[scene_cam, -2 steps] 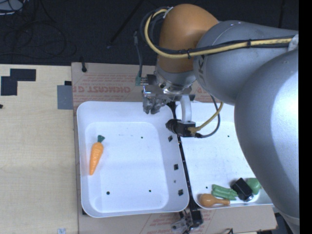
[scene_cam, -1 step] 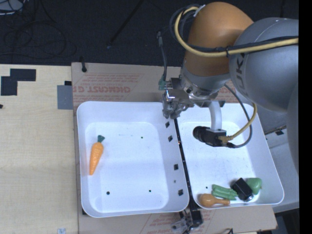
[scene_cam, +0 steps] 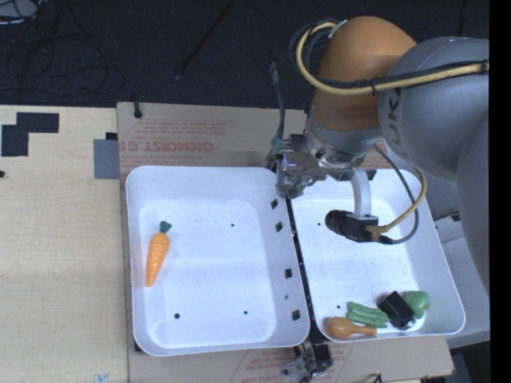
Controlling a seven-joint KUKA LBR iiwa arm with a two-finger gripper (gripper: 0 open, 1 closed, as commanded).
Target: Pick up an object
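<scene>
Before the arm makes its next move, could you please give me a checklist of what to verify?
1. Target free of neighbours: the carrot lies alone in the left bin: ok.
2. Tool over a target: the tool is at the divider between the bins, far from the carrot: not ok.
3. Right bin pieces spaced apart: the green vegetable, black block and orange piece crowd together in the near corner: not ok.
4. Tool height over the divider: cannot tell.
</scene>
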